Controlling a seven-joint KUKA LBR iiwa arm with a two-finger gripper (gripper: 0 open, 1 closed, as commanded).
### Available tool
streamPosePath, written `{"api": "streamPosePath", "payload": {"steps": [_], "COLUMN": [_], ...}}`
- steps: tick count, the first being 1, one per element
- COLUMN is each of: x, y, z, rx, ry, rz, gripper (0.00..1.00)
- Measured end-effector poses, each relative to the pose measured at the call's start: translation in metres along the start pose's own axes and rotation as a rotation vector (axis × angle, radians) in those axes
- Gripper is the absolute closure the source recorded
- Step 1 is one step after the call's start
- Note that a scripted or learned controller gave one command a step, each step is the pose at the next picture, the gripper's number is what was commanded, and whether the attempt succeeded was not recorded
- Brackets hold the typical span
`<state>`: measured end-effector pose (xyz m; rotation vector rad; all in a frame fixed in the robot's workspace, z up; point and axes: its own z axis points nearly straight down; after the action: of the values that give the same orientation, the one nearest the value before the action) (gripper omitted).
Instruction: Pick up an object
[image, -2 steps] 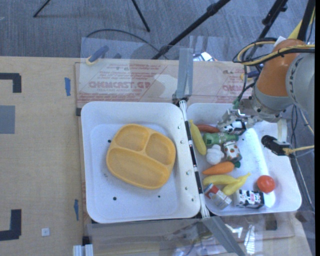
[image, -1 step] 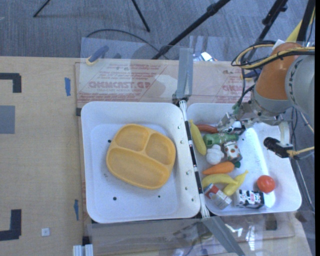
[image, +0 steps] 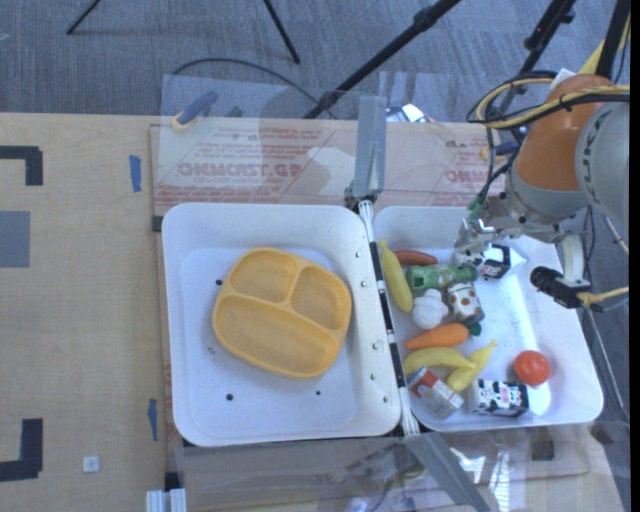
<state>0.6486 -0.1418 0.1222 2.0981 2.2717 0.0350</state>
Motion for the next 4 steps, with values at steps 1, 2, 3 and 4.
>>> {"api": "streamPosePath", "payload": {"steps": [1, 2, 3, 4], "x": [-0.01, -0.01, -0.057, 0.023], "y": [0.004, 0.004, -0.048, -0.058], "z": [-0.078, -0.077, 0.025, 0.032], "rx": [0.047, 0.049, 0.045, 0.045], "ry": [0.017, 0.017, 0.021, 0.023], "rz": [0.074, 0.074, 0.031, -0.067], "gripper": [1.0, 0.0, 0.0, 0.0]}}
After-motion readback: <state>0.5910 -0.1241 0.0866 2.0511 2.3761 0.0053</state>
